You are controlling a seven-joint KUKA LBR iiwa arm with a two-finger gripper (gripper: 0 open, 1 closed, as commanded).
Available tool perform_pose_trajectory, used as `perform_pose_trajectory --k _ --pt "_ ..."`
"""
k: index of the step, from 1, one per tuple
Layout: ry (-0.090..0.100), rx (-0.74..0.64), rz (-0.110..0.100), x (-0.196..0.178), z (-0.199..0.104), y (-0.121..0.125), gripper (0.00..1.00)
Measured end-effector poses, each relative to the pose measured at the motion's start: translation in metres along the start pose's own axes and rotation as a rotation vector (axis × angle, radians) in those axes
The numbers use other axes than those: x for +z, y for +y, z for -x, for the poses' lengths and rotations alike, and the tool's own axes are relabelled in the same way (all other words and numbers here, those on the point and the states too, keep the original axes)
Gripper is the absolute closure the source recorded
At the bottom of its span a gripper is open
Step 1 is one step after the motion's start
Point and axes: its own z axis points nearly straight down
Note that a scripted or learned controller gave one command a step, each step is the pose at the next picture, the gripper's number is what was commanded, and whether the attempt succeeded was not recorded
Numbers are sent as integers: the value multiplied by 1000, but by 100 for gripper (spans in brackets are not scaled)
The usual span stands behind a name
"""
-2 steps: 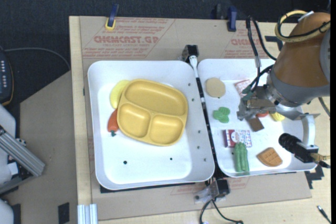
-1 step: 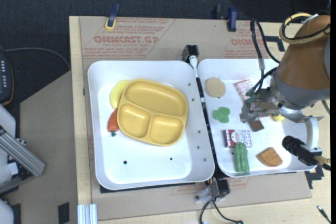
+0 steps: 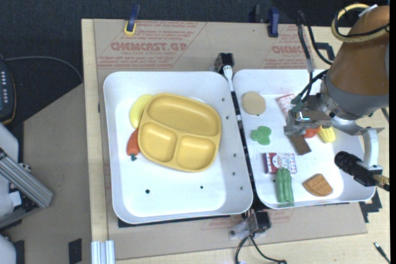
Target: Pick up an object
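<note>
Where the arm (image 3: 362, 65) reaches in from the right, its gripper (image 3: 301, 125) hangs low over the right bin (image 3: 272, 80), above a brown piece (image 3: 301, 145) and just beside an orange bit (image 3: 311, 132) and a yellow piece (image 3: 327, 135); whether it grips anything or stands wide I cannot tell, since the wrist hides that part. In the same bin a tan round (image 3: 253, 103) lies near the far left corner, a green sprig (image 3: 261, 135) sits below it, a red-and-white packet (image 3: 279, 162) lies toward the middle, a green cob (image 3: 284, 185) touches the packet's near edge, and a brown wedge (image 3: 318, 185) rests near the front right. The left bin (image 3: 179, 204) carries a yellow tray (image 3: 179, 132) with three compartments, upside facing up, which overlaps a yellow fruit (image 3: 138, 109) at its far left and a red-orange carrot (image 3: 133, 144) at its left side
</note>
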Motion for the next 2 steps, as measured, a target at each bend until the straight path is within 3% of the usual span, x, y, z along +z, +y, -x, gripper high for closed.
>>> perform_pose_trajectory --k 1,2 --pt "2 2 -8 18 -4 -10 100" --pt "0 1 -1 2 -6 -5 100"
